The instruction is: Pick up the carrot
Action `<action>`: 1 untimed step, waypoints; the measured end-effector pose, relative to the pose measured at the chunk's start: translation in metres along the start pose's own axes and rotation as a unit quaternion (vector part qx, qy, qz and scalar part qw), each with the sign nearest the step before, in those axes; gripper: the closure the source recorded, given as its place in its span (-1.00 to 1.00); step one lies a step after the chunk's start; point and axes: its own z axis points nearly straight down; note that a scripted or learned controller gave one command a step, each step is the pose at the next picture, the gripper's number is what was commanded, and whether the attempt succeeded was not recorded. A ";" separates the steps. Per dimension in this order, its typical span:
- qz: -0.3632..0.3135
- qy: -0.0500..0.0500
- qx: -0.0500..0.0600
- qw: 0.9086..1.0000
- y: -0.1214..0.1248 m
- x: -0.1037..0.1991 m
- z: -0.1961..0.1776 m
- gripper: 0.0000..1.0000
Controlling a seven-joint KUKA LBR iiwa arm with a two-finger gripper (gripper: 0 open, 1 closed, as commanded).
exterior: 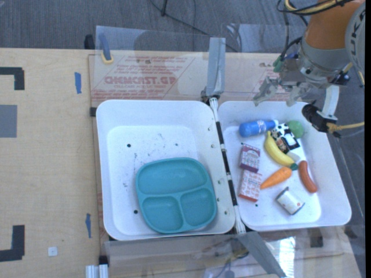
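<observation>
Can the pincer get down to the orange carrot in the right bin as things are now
Probably yes. The orange carrot lies uncovered on the white right bin's floor, nothing on top. The yellow banana and red sausage lie close on either side, so the pincer, up at the far rim, has tight room.

Carrot (276,178) between, seemingly, banana (276,150) and can (289,201)

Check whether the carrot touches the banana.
Cannot tell. In the camera view the carrot lies just below the banana, its green tip close to the banana's lower end, with no plain gap or contact.
</observation>
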 end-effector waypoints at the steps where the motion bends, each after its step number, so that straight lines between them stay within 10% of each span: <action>1: 0.000 0.000 0.000 1.000 0.000 0.000 0.000 -1.00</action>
